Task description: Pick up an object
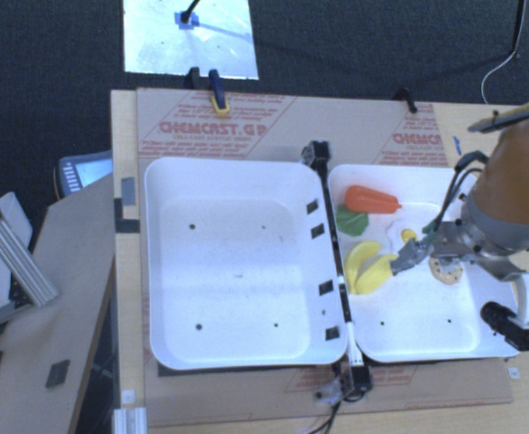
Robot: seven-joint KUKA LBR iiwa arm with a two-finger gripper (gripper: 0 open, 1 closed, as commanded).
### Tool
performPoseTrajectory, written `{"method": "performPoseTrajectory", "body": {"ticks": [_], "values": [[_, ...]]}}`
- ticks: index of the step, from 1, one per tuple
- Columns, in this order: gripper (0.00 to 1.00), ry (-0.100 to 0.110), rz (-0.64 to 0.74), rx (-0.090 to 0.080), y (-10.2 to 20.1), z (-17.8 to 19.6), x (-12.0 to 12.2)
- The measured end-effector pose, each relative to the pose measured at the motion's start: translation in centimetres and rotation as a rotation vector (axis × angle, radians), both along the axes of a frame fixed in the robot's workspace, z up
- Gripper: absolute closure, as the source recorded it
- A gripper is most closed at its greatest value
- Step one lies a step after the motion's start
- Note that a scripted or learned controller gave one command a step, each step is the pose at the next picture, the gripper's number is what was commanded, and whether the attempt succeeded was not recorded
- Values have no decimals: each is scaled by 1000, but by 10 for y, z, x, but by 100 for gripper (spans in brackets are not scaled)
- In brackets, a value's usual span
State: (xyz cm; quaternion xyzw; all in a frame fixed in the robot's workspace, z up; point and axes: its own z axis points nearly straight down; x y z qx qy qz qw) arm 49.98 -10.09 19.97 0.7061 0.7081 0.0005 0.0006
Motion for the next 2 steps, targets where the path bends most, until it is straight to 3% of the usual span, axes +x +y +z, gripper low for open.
{"method": "performPoseTrajectory", "body": {"ticks": [1,2], "values": [[0,-13,6,-2,11,96,79],[0,-6,5,0,41,95,139]]}}
